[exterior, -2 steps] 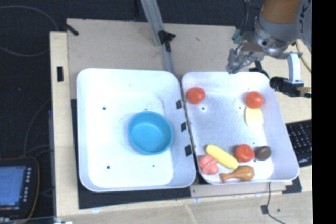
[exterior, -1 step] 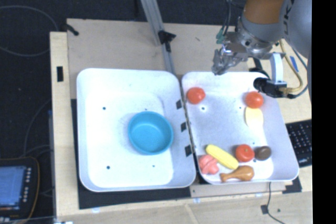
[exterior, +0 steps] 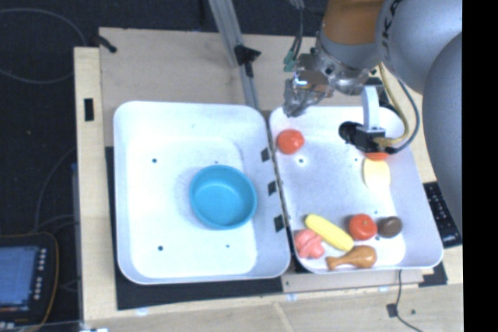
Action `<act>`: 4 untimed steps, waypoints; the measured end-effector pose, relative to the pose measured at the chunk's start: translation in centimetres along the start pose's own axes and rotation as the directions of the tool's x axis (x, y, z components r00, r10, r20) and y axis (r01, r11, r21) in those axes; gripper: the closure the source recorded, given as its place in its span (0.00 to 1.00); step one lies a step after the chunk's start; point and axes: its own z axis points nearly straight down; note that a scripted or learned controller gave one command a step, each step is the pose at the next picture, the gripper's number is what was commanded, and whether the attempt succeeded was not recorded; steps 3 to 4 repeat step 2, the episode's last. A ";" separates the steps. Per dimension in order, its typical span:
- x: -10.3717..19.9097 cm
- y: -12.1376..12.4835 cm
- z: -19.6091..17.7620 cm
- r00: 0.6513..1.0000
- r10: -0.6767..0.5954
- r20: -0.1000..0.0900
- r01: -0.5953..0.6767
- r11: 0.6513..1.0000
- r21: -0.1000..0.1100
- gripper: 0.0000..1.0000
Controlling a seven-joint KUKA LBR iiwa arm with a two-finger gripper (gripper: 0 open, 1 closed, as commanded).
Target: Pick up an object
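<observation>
Orange ball in right bin, near its top-left corner. Hand just above ball, nothing visibly held; finger opening unclear. Blue bowl in left bin.

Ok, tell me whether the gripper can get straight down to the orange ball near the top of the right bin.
Probably yes. The gripper hangs just above the orange ball, which lies alone on bare bin floor. The divider wall beside it looks like the one thing that might crowd a finger.
</observation>
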 end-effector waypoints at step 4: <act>9.6 0.7 1.2 1.000 -0.001 -0.001 0.001 1.000 -0.005 1.00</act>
